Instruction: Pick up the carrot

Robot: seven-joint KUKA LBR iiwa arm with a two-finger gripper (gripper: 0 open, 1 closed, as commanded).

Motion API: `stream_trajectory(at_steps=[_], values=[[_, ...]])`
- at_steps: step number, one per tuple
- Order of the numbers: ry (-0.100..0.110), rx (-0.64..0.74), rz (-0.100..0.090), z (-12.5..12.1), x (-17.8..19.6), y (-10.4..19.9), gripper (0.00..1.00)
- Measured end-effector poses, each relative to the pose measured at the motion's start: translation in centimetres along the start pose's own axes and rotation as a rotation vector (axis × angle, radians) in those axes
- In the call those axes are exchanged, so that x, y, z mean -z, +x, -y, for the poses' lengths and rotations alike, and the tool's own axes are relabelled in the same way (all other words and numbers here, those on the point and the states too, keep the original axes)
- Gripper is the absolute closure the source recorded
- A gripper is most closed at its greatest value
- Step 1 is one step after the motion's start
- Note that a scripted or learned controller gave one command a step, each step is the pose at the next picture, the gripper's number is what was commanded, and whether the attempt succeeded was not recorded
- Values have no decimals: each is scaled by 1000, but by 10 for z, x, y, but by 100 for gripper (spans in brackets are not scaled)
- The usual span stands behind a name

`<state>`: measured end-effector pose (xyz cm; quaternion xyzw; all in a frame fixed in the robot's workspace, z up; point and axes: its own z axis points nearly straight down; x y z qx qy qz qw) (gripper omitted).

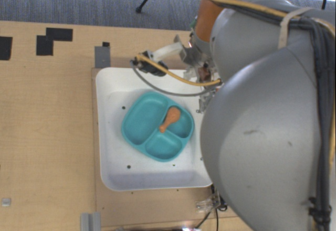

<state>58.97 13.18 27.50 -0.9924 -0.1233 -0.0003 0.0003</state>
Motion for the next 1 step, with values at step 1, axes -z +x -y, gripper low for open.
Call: stream_trajectory(at_steps=[1], values=[[0,-39,-4,-6,12,23,0]])
